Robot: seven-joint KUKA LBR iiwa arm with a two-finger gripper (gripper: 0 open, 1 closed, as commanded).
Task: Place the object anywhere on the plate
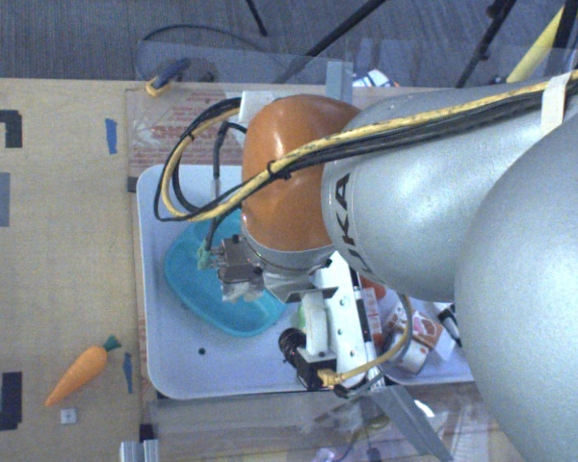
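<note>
Camera view: the toy carrot (77, 373), judged light, stiff and smooth, best taken across its thick middle, lies on the tabletop (48, 258) well apart from the blue plate (188, 282), where the gripper (233, 269) hangs, open or closed I cannot tell.

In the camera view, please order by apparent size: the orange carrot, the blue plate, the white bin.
1. white bin
2. blue plate, partly hidden by the arm
3. carrot
</note>
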